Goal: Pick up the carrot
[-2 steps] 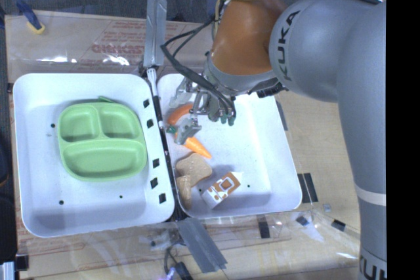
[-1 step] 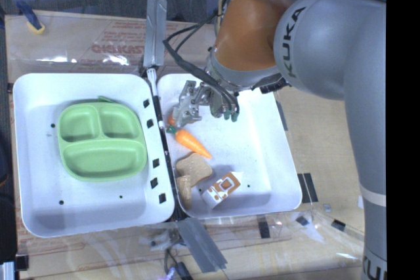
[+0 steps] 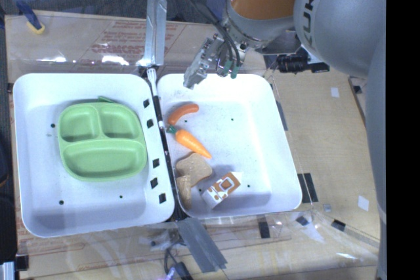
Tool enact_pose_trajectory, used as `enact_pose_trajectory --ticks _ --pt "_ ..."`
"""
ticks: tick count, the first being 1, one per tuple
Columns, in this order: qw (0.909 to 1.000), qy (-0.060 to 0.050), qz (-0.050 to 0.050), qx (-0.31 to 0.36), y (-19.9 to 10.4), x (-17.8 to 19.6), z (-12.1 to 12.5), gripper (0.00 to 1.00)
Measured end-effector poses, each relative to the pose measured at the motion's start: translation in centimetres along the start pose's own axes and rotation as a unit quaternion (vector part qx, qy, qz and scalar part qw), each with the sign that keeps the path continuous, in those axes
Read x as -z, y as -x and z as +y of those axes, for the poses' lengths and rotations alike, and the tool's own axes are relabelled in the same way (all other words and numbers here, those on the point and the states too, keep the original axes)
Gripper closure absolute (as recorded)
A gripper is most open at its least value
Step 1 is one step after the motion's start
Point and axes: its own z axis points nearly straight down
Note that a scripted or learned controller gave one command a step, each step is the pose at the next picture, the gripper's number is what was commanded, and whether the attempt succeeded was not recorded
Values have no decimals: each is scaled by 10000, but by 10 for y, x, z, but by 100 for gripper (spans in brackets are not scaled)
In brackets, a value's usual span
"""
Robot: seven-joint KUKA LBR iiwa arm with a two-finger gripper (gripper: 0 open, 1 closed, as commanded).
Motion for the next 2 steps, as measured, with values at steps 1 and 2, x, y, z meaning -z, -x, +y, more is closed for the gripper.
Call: enact_pose_trajectory --ticks 1,2 --pt "9902 -23 28 -1395 19 -18 31 100" --pt "9509 -27 25 -3095 19 -3 29 100"
